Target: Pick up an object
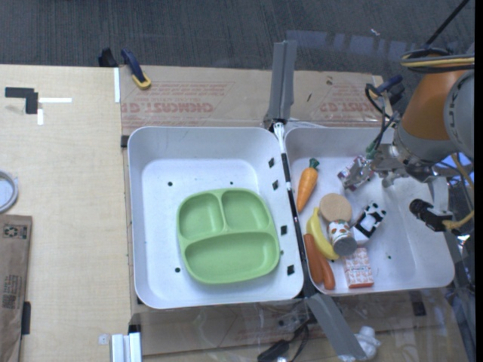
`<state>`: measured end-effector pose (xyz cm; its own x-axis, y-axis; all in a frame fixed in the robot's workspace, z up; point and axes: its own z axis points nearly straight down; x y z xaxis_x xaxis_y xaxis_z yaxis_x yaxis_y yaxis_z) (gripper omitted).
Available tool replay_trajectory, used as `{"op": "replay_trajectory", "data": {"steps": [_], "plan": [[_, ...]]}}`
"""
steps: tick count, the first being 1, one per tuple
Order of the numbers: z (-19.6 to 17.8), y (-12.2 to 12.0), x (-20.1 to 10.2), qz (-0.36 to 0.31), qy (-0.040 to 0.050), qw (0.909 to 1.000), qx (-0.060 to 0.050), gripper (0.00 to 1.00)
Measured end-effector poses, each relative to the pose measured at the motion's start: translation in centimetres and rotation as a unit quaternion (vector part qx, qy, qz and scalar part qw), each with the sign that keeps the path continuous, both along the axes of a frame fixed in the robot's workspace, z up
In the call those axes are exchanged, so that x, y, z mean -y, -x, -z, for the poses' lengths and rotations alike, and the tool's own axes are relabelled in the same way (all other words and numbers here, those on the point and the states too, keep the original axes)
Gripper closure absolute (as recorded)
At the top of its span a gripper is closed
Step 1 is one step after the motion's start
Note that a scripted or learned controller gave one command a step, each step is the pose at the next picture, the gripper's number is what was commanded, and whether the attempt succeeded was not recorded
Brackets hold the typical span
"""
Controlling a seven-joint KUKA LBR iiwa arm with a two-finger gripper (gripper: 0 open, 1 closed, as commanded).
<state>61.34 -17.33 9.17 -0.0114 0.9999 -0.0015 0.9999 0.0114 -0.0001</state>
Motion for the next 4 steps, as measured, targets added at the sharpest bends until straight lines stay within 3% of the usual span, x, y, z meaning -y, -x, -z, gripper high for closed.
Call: {"op": "replay_trajectory", "data": {"steps": [1,2,3,4], "plan": [[-0.9,0.0,0.1,0.001,0.0002,1.0,-0.001,1.0],[-0.9,0.0,0.1,0.001,0.0001,1.0,0.0,0.0],[0.1,4.2,-1.9,0.029,-0.0006,0.9996,-0.001,0.0],[0.2,-3.2,-3.0,0.004,-0.0033,0.9996,-0.029,0.0]]}}
